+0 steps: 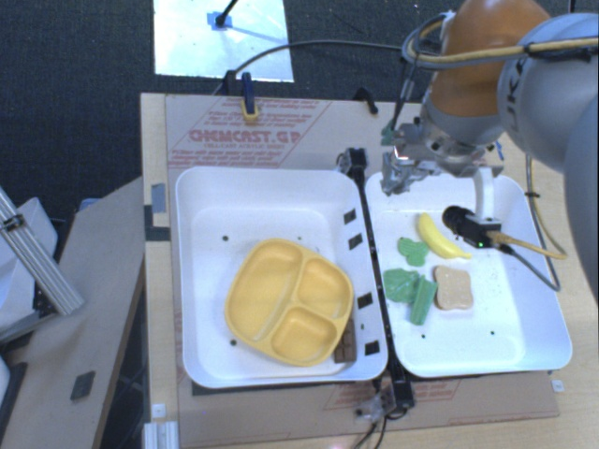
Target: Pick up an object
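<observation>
Near bench edge: a brown board (281, 134) printed with red lettering lies under both bins, its front lip showing below them.
Left white shallow plastic bin (201, 251): holds a yellow plastic plate with three compartments (290, 299), sitting toward the near right corner, slightly turned; a small dark brown block (345, 346) sits just beside the plate's near right edge, against the bin wall.
Right white shallow plastic bin (524, 335): holds the toy food, all gathered in its left and middle part.
Nearest in the right bin: a tan slice of toy bread (454, 288), with a green pod-like toy vegetable (423, 300) touching its left side.
Next back: a green leafy toy piece (401, 283) and a smaller green piece (411, 249) (both close to the divider side).
Further back: a yellow toy banana (436, 236), tilted, lying just left of a black cylindrical fitting (465, 223).
Gripper (401, 174): hangs above the far left corner of the right bin, apart from the banana; whether the claw is released or clenched I cannot tell.
Arm: the grey limb with its orange band (487, 31) enters from the right.
Far floor: a pale square sheet (220, 24) on dark carpet.
</observation>
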Tool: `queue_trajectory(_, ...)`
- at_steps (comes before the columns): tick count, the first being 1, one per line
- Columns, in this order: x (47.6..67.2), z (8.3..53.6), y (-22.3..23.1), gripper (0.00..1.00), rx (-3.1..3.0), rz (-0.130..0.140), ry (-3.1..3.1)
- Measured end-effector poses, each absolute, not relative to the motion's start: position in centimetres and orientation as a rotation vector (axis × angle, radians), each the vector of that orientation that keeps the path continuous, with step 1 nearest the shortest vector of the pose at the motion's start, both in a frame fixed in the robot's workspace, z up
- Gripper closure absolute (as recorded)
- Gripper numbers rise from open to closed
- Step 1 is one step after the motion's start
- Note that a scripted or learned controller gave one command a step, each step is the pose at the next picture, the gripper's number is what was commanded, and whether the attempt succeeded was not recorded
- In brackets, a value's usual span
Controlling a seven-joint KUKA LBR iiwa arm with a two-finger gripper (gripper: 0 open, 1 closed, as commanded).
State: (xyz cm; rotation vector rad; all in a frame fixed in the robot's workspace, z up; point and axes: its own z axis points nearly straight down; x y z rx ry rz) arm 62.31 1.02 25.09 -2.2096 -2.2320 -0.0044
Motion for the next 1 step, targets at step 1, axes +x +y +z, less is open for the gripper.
queue_trajectory(1,60.82,23.39,6.47,1.00,-2.210,-0.002,-2.231)
